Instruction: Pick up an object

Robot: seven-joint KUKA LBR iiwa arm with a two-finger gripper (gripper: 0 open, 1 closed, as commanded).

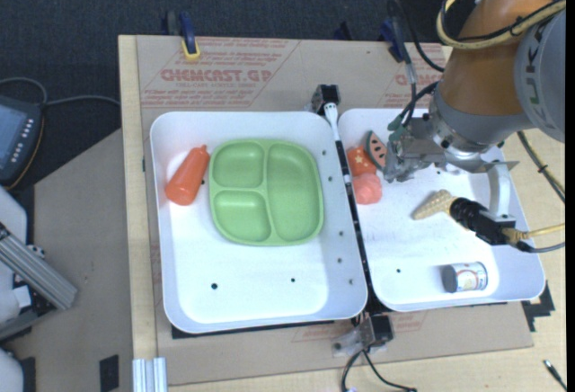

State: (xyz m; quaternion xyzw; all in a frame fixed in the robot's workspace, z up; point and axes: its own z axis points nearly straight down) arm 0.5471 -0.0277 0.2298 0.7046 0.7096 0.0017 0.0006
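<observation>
The grey arm (503,111) with its orange band is the biggest thing in view, standing well to the right of the green plate (267,192) and bending down toward it. Both bins sit on a brown board (135,201) with red lettering. The left bin (180,273) holds the green plate, which has three compartments and lies flat. The right bin (404,269) lies just to the right of the plate, across the two rims. An orange bottle-shaped toy (187,175) lies tilted at the plate's left edge, just beside it. The gripper (398,164) hangs low to the right of the plate, inside the right bin; whether it is released or clenched cannot be told, and nothing is seen in its grasp. A beige cone (432,204) lies farther right of the plate than the gripper does. A small can (464,277) lies on its side, farthest from the plate, to its lower right. Between plate and gripper lie a salmon-pink piece (367,190), an orange-red piece (359,163) touching it, and a watermelon slice (375,149) just beside the gripper.
</observation>
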